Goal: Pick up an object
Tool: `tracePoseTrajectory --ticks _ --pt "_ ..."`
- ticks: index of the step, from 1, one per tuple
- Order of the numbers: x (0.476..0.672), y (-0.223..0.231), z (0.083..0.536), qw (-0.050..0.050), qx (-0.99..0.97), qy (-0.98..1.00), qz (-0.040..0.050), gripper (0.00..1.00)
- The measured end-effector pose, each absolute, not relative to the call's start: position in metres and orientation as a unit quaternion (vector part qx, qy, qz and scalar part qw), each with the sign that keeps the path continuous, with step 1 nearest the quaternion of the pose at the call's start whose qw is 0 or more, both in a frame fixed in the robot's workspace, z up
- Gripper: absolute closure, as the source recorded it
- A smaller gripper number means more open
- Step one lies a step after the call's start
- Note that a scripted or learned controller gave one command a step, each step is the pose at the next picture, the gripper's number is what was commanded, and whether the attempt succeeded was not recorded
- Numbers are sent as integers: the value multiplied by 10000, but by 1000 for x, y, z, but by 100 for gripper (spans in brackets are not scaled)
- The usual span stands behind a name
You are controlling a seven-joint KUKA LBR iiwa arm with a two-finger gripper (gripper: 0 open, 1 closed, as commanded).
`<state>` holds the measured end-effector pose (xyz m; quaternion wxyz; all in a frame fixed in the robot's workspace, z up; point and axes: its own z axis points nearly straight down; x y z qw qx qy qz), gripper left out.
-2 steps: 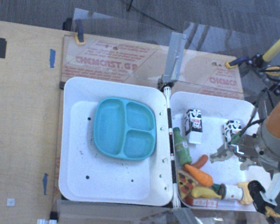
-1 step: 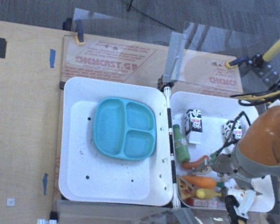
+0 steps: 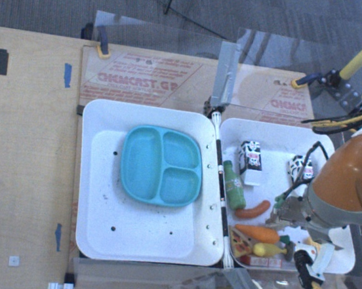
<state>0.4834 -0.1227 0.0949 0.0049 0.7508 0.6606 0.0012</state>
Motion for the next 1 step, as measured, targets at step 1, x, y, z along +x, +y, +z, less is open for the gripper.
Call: tracePoseTrajectory --ticks 1 --pt "483 -123 95 46 7508 6605 10 0"
